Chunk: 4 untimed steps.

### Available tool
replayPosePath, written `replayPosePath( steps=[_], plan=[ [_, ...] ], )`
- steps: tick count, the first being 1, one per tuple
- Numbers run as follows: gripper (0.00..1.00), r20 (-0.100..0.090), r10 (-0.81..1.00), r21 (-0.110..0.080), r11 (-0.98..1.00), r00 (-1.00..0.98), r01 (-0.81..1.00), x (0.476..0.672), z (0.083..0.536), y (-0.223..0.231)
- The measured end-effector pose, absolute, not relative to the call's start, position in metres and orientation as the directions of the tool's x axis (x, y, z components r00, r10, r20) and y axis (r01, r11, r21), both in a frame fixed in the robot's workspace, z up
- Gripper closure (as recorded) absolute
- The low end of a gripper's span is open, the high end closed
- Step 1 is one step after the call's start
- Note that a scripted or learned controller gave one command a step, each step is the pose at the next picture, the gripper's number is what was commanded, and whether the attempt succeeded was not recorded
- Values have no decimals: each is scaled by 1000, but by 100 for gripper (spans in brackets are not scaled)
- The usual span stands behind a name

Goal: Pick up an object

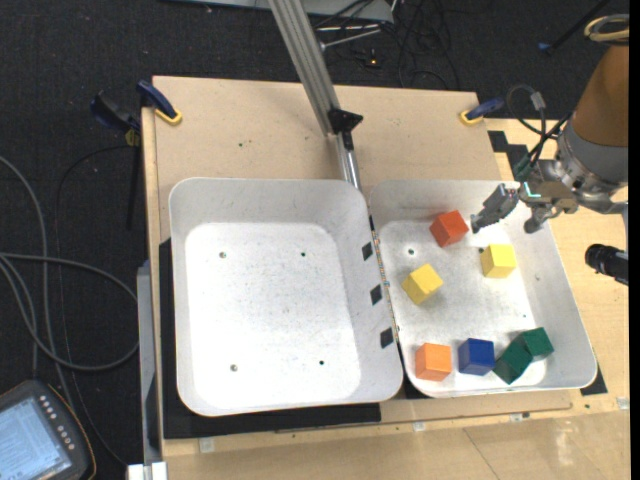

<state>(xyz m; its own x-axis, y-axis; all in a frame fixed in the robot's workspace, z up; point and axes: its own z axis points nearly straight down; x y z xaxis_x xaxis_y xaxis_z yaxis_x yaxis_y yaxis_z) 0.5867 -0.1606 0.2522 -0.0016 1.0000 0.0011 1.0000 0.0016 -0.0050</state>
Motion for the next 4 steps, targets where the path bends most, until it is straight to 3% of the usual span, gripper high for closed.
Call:
replayPosePath(
  steps=[1, 4],
  plan=[
    [0, 0, 1000, 0, 2, -2, 1000, 588, 255, -161],
    [0, 0, 1000, -5, 0, 0, 1000, 593, 93, -141]
  ],
)
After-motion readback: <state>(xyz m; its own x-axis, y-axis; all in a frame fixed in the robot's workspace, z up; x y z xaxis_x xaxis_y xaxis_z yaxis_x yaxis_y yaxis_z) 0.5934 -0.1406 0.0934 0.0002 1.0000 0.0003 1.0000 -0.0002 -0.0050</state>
